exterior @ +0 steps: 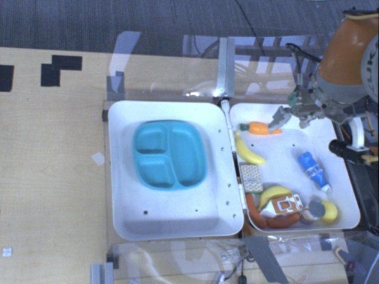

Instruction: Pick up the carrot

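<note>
Beside the carrot (260,129), a banana (249,151) lies just below.

We see the arm entering from the right, its orange band (349,46) high above the upper right corner of the right bin (349,176), which we take as our landmark. Below the band, the grey wrist (339,90) angles down and leftward over the bin's back edge. The gripper (283,118) hangs over the bin's upper middle, pointing left and slightly down. One grey finger (278,120) slants toward the bin's back left quarter; we cannot separate the second finger from it, so the spread is unclear to us. We see nothing between the fingers.
</note>
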{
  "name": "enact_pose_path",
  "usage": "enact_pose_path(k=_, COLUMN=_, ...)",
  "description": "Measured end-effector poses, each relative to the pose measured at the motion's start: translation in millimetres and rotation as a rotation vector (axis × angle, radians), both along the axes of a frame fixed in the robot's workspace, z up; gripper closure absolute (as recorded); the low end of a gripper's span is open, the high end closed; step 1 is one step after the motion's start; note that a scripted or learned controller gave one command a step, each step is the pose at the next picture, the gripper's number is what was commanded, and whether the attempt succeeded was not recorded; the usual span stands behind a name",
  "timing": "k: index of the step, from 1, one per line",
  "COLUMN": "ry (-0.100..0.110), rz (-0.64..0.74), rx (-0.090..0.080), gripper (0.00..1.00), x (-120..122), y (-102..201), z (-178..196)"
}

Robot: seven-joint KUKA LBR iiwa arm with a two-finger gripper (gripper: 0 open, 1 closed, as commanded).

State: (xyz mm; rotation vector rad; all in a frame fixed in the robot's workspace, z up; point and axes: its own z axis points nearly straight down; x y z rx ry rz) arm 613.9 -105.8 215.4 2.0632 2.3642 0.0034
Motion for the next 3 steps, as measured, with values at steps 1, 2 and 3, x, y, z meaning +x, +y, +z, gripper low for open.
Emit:
enact_pose_path(k=1, ry=0.0, rz=0.0, rx=0.0, gripper=0.0, x=0.0, y=-0.1, z=0.1)
enact_pose_path(k=2, ry=0.0, rz=0.222, rx=-0.001, gripper=0.0, x=36.8, y=-7.0, z=-74.7)
enact_pose_path(k=3, ry=0.011, rz=0.318, rx=0.001, gripper=0.0, x=54.9, y=-13.3, z=-126.1)
